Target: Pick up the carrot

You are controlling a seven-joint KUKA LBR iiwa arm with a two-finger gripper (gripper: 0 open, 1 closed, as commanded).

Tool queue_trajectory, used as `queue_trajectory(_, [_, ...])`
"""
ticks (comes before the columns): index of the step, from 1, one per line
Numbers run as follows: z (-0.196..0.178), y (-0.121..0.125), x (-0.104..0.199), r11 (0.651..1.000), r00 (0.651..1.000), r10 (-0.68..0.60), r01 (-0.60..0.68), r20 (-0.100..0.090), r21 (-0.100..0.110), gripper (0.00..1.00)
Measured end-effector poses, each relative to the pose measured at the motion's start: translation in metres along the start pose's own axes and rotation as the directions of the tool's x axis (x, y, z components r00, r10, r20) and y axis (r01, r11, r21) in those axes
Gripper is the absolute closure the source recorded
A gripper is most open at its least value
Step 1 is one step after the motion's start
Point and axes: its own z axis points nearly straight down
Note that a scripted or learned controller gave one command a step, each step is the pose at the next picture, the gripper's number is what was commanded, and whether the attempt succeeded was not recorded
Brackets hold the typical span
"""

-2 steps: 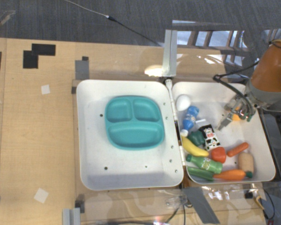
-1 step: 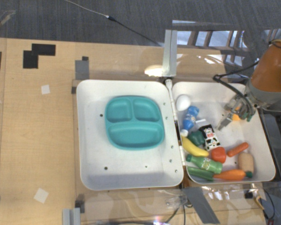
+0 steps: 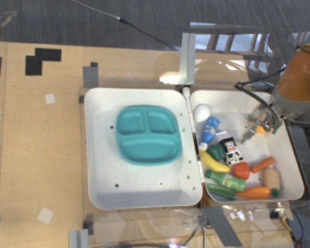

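We're looking down on the left bin (image 3: pixel 98 190), where a teal divided tray (image 3: pixel 148 135) sits mid-floor with bare white floor around it. The right bin (image 3: pixel 294 172) is crowded along its lower half, with free floor in its upper right. There the gripper (image 3: pixel 254 129) hangs above the floor; whether it's spread or closed we can't tell. The carrot (image 3: pixel 256 192) lies against the bin's near wall, well below the gripper, long axis nearly left-right, beside a green bottle (image 3: pixel 226 180) and a banana (image 3: pixel 213 161).
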Motion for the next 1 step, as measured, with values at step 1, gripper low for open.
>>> queue_trajectory(1, [0.0013, 0.0131, -0.0205, 0.987, 0.987, 0.162, -0.162, -0.002, 0.000, 0.00])
